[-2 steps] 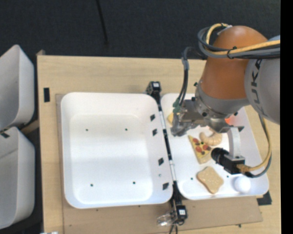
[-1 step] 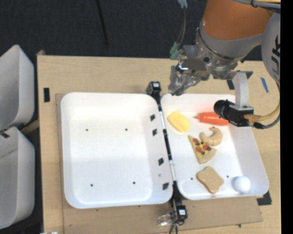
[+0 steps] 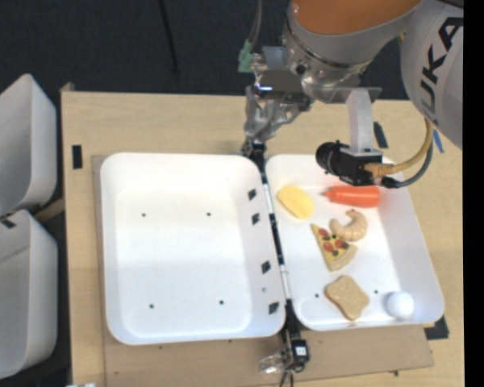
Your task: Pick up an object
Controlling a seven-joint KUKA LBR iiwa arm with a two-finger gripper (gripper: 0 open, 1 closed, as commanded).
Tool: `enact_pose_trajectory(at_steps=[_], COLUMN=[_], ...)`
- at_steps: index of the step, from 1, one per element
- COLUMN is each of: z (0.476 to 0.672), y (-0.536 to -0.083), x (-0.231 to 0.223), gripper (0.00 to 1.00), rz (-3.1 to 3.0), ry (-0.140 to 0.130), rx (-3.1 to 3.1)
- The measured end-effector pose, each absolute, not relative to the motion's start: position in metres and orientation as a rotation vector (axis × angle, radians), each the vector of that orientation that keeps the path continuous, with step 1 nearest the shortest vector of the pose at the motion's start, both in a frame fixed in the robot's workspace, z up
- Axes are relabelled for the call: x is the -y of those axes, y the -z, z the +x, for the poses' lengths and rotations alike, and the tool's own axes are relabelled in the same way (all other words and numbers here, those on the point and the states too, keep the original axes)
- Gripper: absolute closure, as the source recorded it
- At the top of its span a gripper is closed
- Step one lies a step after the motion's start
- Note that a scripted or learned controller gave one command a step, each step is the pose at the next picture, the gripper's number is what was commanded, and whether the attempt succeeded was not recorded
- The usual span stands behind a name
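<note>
Orange-banded arm (image 3: 347, 6) is sitting highest in frame, reaching in from the right. It is carrying the gripper (image 3: 258, 127) over the far end of the ridge where the two bins are meeting. The tool is pointing down at that far rim, not at any item. Nothing is showing in its grasp, and I'm not able to tell whether it's released or clenched at this angle.

All candidates are lying in the right bin (image 3: 391, 252):
- yellow lump (image 3: 296, 201), closest to the gripper, just beside the centre ridge
- carrot (image 3: 353, 195), lying flat next to it, under a black fitting on the arm
- shrimp (image 3: 351, 226) and pizza slice (image 3: 335, 247), touching or nearly touching mid-bin
- bread slice (image 3: 347, 297) and white ball (image 3: 399, 304), sitting at the near end, apart from each other

Left bin (image 3: 177, 248) is holding none of them. Both bins are resting on the counter (image 3: 169, 111).

Step, as I'm reading it: approach/positioning, with the grasp not yet started.

Next move is calling for a shift toward the near-right, off the ridge and over one item, then a straight descent. I'm judging the yellow lump the easiest: short travel and free space around it. The ridge beside it is risking a collision on the way down. Shrimp and pizza are looking too crowded for a clean single pick.
</note>
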State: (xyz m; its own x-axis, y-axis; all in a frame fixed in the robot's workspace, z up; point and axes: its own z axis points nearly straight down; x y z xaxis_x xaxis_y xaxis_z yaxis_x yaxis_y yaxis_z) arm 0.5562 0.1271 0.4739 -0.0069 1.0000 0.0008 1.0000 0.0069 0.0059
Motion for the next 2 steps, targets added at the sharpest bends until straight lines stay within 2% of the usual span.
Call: enact_pose_trajectory(at_steps=[1,2], z=[0.551,0.561], y=[-0.506,-0.554], x=[-0.189,-0.223], gripper=[1.0,1.0], rz=[2.211,2.213], ry=[-0.006,-0.011], rx=[-2.23,-2.225])
